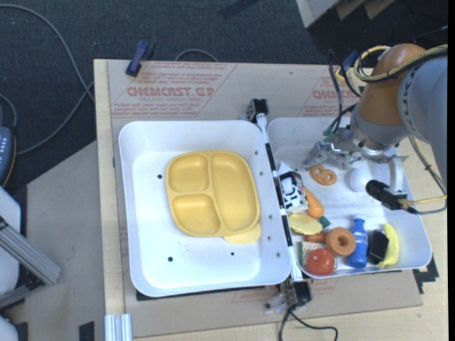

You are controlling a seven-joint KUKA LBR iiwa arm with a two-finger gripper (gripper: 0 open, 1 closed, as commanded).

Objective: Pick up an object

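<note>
My gripper [353,163] hangs low over the back of the right bin [419,241], below the grey wrist and its orange band. Just under and beside it lie a brown pretzel [323,176] and a small white rounded object [355,180]. Nothing shows as lifted off the bin floor. Toward the front of that bin are an orange carrot [313,205], a brown doughnut [342,241], a red tomato [320,262], a blue bottle [359,244] and a yellow banana [392,246].
The left bin [142,212] holds a yellow divided plate [213,192]. A black-and-white item [290,189] leans on the divider between the bins. A black part with a yellow cable [384,194] hangs beside the wrist. Cardboard [170,87] lies under both bins.
</note>
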